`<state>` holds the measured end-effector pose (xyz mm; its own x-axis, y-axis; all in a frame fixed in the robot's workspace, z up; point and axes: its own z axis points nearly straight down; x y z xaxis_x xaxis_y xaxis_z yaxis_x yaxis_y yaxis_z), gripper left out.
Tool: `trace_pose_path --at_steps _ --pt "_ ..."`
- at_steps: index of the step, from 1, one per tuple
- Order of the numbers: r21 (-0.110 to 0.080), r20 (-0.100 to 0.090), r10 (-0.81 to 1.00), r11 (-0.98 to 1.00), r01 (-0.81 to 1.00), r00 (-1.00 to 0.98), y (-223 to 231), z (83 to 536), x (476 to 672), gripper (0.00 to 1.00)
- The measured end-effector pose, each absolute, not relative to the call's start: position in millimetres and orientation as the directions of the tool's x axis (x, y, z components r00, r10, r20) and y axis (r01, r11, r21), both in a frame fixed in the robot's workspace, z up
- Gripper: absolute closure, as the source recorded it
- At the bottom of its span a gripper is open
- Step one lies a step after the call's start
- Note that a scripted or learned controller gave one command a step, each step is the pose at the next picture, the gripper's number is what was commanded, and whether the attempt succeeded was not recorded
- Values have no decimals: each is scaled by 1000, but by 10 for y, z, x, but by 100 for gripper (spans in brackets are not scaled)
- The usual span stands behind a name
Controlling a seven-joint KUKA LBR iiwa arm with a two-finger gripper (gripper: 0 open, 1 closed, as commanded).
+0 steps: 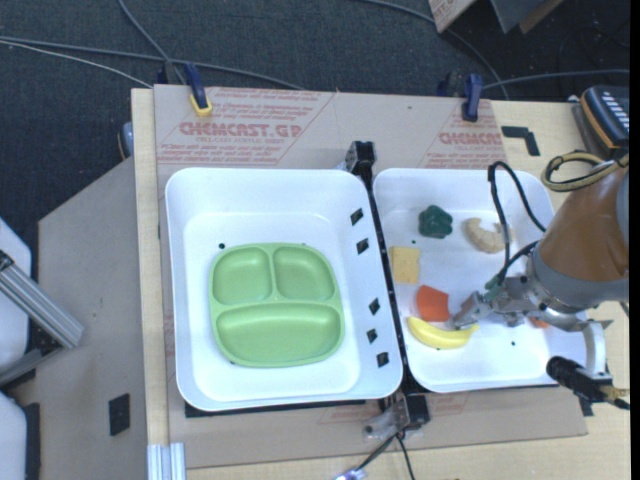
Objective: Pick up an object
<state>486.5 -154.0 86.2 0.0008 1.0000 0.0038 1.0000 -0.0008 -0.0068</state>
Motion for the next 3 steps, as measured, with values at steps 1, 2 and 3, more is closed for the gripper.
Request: trace_pose_path --at_steps 1,2,3 --pt "0 1 1000 -2 1000 2 -1545 998 4878 100" --pt "5 -2 1000 2 1000 -2 -1496 1600 4947 100" --pt "5 -2 1000 1 1000 -1 -1498 2041 4959 100"
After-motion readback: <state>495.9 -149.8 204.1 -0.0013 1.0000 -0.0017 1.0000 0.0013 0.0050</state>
